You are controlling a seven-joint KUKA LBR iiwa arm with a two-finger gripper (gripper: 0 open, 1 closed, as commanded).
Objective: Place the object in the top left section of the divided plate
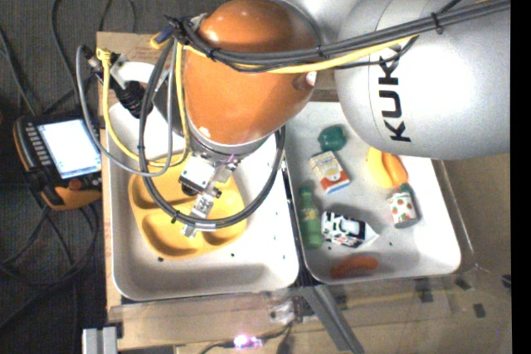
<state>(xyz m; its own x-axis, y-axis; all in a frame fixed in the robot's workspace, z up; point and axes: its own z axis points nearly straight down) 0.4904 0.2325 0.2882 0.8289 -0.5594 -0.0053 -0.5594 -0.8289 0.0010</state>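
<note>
Jaws hung low over a yellow divided plate (153, 220), at the end of the big grey arm (431, 70) with its fat orange band (249, 70). The plate lay right under the jaws, inside the left white bin (249, 269), and some of it was hidden by the arm. The jaws were small and dark with wires looped round them, so I could not tell how far open they were or if they had hold of anything. I could not tell which plate section they were over either.

All the small things were well off to the right of the jaws, in the other white bin (431, 253). Nearest to the jaws was a green bottle (309, 217), lying by the wall between the two bins. Just past it was a black and white carton (344, 230) (spotty like a cow). A red and white carton (329, 171) and a dark green lump (333, 137) were further back. A long orange-red thing (355, 266) lay at the front. Farthest from the jaws were a little can (402, 208) and a yellow and orange thing (388, 167).

Far off on the other side of the jaws, past the edge of the desk (112, 41), a handset with a lit screen (62, 147) sat on the floor.
</note>
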